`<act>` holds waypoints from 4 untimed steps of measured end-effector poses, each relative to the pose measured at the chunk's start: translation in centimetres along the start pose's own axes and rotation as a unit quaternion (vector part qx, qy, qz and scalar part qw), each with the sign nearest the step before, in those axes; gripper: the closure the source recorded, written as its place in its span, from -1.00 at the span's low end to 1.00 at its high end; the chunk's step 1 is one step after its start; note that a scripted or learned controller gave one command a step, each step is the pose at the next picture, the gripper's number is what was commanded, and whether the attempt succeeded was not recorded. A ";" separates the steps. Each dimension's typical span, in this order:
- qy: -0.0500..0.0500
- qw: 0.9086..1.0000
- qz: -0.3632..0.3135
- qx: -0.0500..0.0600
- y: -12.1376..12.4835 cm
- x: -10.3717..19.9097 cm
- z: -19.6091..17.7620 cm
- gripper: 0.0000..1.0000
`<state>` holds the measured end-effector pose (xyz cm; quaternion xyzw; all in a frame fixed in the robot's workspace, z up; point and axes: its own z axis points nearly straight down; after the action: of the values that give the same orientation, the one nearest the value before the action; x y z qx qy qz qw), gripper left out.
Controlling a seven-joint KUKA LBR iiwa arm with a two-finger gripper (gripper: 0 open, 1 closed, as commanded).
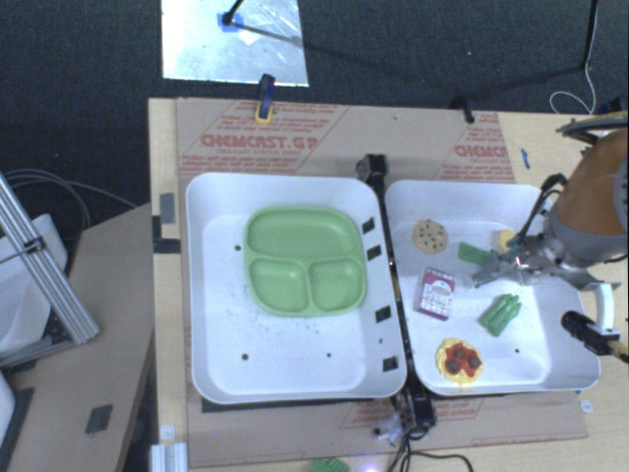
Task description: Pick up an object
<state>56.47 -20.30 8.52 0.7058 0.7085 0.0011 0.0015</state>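
Two white bins [211, 293] sit side by side. One green plate [303, 262] lies in the left; the right holds one cookie [429, 234], one pink card [437, 294], two green pieces [499, 314] and one pizza [459, 359].

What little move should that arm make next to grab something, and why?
Probably a small drop straight down: the gripper hangs in the right bin, its tip by a green piece, with nothing seen between its fingers. That is only my guess.
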 end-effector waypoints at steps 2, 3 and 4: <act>-0.001 1.000 -0.001 -0.002 6.9 -0.3 -0.1 -1.00; -0.001 1.000 -0.002 -0.002 6.8 -0.4 -1.2 1.00; -0.001 1.000 -0.001 0.009 10.2 2.8 -0.2 1.00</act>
<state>66.68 -17.41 8.74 0.7054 0.7088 -0.0060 -0.0046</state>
